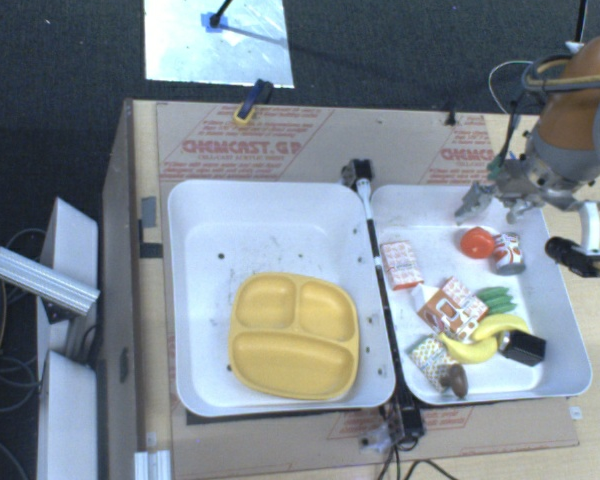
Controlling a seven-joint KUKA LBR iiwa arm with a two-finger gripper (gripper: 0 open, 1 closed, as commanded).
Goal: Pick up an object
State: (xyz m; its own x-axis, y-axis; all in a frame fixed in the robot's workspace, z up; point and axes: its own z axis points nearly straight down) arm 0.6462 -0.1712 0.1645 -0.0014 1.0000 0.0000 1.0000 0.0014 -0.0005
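red ball (476, 243) just below gripper (500, 201)

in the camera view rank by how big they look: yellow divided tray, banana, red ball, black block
1. yellow divided tray
2. banana
3. red ball and black block: these look much alike, so I won't rank them.

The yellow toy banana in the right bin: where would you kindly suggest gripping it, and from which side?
Grip the yellow toy banana across its curved middle, coming straight down. Its ends look crowded, by the black block and the patterned packet, so its narrow middle probably offers the freest span.
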